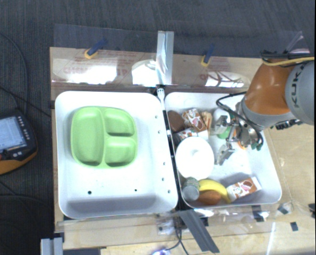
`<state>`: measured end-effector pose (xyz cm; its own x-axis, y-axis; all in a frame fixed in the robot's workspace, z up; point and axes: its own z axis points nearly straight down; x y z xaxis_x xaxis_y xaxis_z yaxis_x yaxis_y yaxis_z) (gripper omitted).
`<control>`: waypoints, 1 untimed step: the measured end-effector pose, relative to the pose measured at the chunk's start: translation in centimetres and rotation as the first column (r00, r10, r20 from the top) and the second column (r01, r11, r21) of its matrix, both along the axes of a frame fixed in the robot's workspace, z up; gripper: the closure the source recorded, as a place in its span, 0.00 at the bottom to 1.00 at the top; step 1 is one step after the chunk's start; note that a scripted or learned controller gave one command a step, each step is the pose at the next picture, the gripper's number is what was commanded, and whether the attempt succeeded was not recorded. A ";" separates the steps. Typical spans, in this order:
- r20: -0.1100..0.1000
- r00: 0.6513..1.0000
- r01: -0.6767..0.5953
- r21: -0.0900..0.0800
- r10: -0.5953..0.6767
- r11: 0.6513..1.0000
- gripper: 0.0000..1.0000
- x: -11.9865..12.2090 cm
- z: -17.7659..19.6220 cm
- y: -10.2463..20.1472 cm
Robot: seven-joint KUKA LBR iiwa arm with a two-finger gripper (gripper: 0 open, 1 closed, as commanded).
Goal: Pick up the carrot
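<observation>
My gripper hangs low over the middle of the right bin, close to its right wall. A small orange piece that looks like the carrot peeks out just right of the gripper, and the gripper body hides most of it. I cannot tell whether the carrot is touched or held. The arm's orange band sits above the bin's far right corner.
The right bin also holds a white round bowl, snack packets, a banana, a brown fruit, a grey can and a small carton. A green divided plate lies in the left bin.
</observation>
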<state>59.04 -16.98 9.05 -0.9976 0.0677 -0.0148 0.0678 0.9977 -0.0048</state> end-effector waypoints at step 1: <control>-0.003 0.868 0.497 0.014 -0.497 0.868 0.00 0.6 -0.1 -3.0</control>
<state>59.62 -19.99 9.00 -0.8320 0.5547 -0.0105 0.5546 0.8320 0.0090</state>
